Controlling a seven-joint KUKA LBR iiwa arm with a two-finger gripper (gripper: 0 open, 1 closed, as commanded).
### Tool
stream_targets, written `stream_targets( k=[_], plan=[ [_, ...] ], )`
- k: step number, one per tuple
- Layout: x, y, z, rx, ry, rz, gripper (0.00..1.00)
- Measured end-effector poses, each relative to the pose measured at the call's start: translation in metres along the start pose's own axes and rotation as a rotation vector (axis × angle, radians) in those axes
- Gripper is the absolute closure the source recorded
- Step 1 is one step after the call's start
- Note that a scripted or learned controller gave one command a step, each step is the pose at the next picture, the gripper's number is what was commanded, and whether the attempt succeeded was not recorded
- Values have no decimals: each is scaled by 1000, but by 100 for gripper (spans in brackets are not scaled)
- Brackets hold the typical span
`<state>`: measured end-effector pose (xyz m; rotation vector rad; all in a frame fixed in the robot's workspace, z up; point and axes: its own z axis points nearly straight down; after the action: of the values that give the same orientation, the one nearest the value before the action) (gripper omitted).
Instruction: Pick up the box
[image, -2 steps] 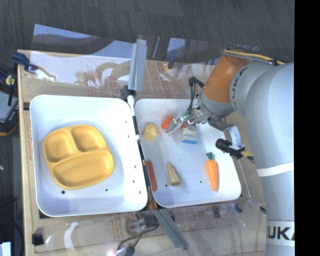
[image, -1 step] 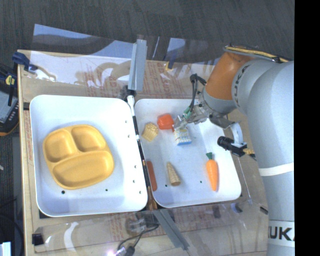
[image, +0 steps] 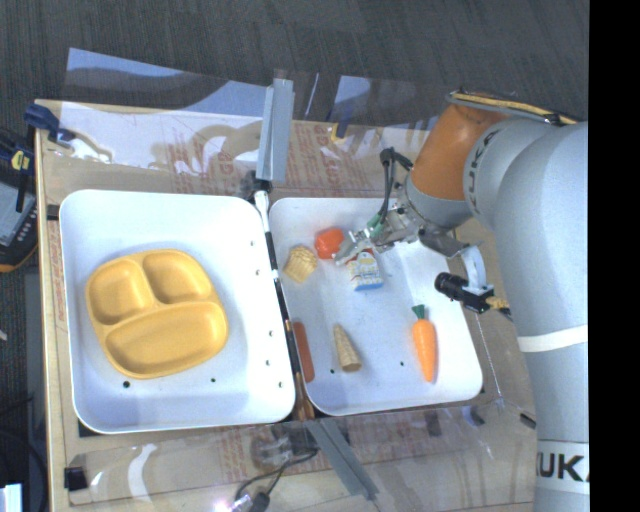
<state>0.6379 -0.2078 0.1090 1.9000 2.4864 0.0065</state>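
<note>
A: Were the jaws (image: 362, 243) open or closed?
B: I could not tell. They hung low in the right bin (image: 455, 375).
A: And the box (image: 367, 270)?
B: Directly below them in view, just beside, its long axis running top to bottom.

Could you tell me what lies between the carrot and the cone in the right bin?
In the camera view, only bare white bin floor lies between the carrot and the cone; the box sits further up, off that stretch.
</note>
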Motion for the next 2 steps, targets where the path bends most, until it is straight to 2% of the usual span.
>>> stream_targets(
  k=[1,2],
  plan=[
    [3,-12,12,3,4,-48,0],
    [2,-11,-1,0,1,-51,100]
  ],
)
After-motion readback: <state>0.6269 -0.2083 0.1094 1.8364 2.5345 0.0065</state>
